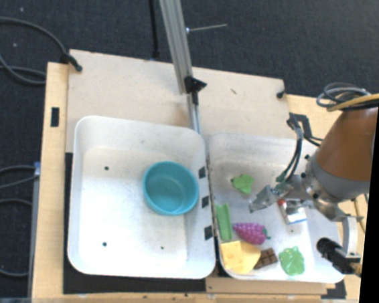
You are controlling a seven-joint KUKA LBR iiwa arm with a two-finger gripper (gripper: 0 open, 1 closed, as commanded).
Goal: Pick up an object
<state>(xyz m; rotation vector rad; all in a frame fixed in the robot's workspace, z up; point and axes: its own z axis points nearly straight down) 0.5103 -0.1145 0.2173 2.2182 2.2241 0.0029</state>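
Right bin (pixel 244 146), near edge: yellow cheese wedge (pixel 238 255), brown chocolate piece (pixel 267 258), green leafy toy (pixel 292 260); purple grape bunch (pixel 249 232) and a green strip (pixel 223 220) just beside the left wall; a second green toy (pixel 243 183) mid-bin.

Left bin (pixel 111 132): blue bowl (pixel 170 188), toward its right edge.

Gripper (pixel 265 199): hangs mid-bin between the second green toy and the grape bunch; whether its jaws are spread or together I cannot tell, and nothing shows between them.

Risk: items crowd the near edge, so a descent may nudge neighbours or close on two pieces; the grapes would likely roll off.

Gripper (pixel 263 201) hovers beside purple grapes (pixel 249 232) in right bin (pixel 243 150)
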